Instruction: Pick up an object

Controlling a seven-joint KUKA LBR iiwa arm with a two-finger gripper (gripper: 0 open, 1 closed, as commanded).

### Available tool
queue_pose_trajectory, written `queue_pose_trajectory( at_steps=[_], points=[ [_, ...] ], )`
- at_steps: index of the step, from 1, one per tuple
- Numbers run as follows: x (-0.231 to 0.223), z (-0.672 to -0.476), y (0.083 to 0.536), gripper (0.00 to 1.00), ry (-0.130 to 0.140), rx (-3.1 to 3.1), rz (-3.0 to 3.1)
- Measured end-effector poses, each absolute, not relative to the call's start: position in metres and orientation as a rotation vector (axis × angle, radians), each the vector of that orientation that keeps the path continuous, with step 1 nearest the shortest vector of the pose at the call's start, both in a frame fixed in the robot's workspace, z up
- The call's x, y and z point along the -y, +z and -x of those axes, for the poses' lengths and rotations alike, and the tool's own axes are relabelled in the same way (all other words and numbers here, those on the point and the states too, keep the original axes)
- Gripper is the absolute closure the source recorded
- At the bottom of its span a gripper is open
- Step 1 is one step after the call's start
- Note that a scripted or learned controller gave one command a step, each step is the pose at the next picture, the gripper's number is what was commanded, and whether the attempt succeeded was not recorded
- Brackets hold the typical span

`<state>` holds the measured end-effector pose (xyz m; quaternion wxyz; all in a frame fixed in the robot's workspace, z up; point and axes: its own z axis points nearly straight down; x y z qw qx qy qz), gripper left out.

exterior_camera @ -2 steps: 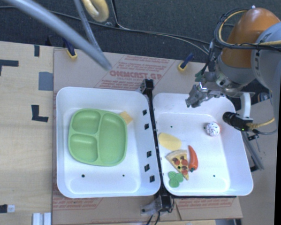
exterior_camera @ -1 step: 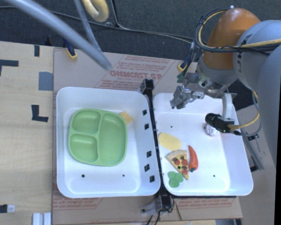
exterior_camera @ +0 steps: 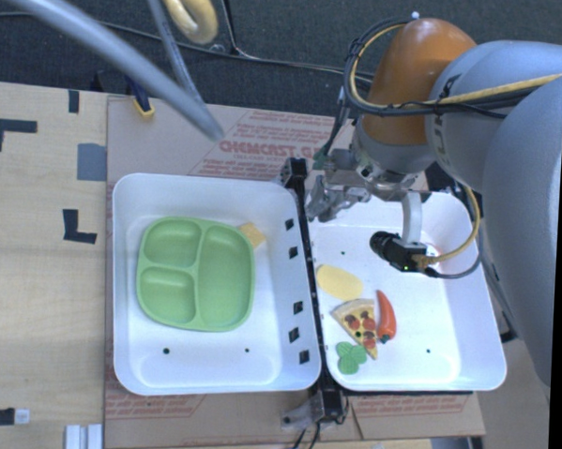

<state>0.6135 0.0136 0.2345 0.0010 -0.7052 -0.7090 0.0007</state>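
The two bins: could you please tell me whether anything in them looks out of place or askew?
Nothing is spilled or damaged. The one oddity: a small yellow piece lies off the green divided plate in the left bin, wedged against the plate's upper-right edge rather than in a compartment.

Green divided plate [exterior_camera: 196, 273], white bins [exterior_camera: 129, 258], red pepper [exterior_camera: 386, 314], orange wrist band [exterior_camera: 412, 61]

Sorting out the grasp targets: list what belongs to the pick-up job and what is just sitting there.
For the job:
- gripper
- pale yellow piece
- pizza slice
- red pepper
- green piece

Lying about:
- green divided plate
- yellow bit beside it
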Motion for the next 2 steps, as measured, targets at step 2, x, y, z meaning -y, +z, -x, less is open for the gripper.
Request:
queue_pose_trajectory(
  at_steps=[2],
  points=[
    [-0.102,-0.567,0.225,1.0,0.003,2.226,2.213]
  ],
)
